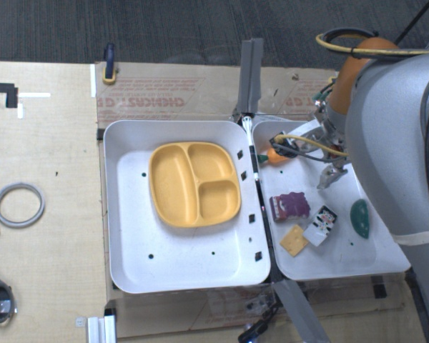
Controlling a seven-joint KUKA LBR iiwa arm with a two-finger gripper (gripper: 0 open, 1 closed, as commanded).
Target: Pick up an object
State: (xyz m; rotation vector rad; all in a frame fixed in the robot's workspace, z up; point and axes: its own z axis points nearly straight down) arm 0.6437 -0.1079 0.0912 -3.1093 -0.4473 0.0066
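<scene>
I am reaching my gripper (334,177) into the right bin (357,259), which is holding five small objects; the left bin (129,256) is holding one yellow tray (195,184).

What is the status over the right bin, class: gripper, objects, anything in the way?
Gripper low over right bin, nothing seen held. Purple object, cracker, green object loose on bin floor. Yellow tray in left bin.

The divided plate (195,184) looks like matt yellow plastic; the bins (129,256) smooth white plastic; the worktop (50,141) pale wood.
</scene>
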